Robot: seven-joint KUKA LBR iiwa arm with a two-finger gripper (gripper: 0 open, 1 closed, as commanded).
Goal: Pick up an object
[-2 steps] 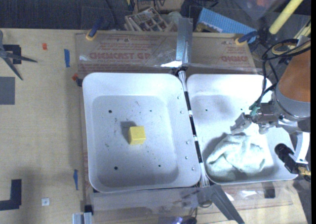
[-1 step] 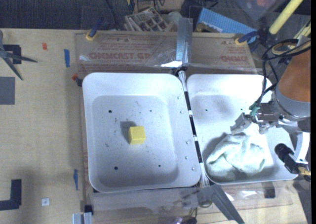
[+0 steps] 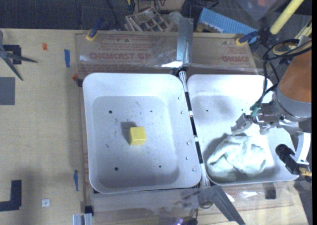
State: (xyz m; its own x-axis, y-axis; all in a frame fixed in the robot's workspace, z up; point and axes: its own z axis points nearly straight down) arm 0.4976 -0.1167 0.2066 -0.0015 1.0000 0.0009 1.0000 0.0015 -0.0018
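Observation:
A small yellow block lies near the middle of the left bin. A crumpled white and pale green cloth fills the front of the right bin. The grey arm with its orange band reaches in from the right, and my gripper hangs low at the cloth's upper edge, touching or just above it. The wrist body hides the gripper's tips where they meet the cloth.
A ridge where the two bin rims meet runs between the bins. Cardboard sheets lie behind the bins, with cables and boxes further back. Black hardware sits on the arm at the right bin's front right.

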